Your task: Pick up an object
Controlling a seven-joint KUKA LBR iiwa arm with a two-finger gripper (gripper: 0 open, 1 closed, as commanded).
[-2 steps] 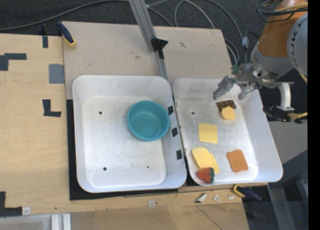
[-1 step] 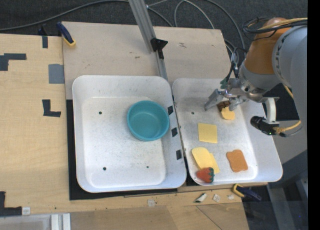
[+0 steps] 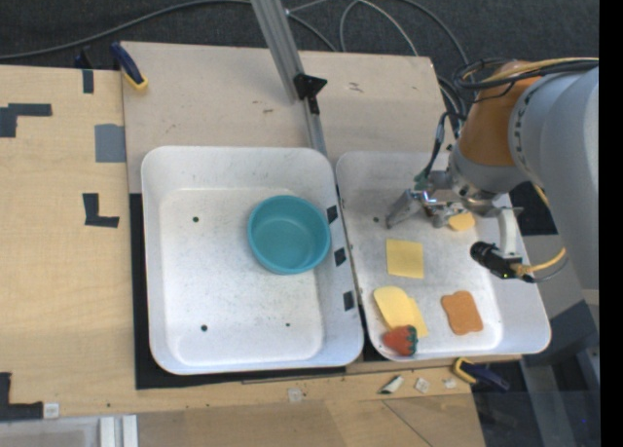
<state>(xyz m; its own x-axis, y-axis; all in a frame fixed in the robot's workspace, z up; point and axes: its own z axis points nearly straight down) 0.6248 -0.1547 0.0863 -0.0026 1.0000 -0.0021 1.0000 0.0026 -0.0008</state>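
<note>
Gripper (image 3: 401,213) open, holding nothing, over the right bin (image 3: 362,180) near its far-left corner; yellow square (image 3: 405,259) just nearer

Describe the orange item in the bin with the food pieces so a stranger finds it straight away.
Go to the right bin, where the gripper hangs. In its near right corner lies the orange slab. Its neighbours are pale yellow slices or a red strawberry; it alone is toast-orange.

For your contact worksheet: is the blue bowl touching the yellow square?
Apart. The camera view shows the blue bowl in the left bin, the yellow square in the right bin.
</note>
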